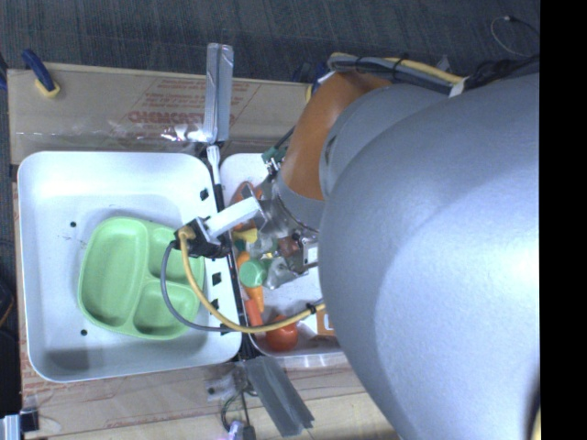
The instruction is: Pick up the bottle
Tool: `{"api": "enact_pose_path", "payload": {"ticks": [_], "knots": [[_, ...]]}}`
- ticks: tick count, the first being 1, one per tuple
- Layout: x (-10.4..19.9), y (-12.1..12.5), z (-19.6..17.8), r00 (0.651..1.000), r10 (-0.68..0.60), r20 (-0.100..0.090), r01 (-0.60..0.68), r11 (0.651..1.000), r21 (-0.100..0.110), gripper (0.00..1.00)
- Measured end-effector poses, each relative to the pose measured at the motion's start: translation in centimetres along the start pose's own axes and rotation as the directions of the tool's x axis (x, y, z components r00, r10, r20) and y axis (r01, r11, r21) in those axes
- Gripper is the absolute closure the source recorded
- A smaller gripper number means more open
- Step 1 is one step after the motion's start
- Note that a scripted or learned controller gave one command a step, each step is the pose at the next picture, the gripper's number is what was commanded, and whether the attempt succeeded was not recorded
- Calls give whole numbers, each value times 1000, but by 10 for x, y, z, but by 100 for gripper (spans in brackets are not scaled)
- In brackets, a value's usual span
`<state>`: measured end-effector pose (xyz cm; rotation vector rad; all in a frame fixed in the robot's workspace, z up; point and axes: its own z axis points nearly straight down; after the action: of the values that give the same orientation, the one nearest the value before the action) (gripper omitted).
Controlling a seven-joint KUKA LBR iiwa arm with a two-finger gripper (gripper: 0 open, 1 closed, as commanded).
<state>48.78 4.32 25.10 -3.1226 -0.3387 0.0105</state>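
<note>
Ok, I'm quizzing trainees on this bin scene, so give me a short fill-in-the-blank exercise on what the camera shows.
1. The divided plate in the left bin is ____ in colour.
2. A ____ hose loops over the divider between the bins.
3. The grey arm reaches over the ____ bin.

Missing words: green; yellow; right
</note>
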Motion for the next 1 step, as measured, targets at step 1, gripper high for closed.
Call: {"api": "enact_pose_path", "payload": {"ticks": [1], "knots": [[5, -75, -14, 1000, 8, -6, -8, 1000, -2, 100]]}}
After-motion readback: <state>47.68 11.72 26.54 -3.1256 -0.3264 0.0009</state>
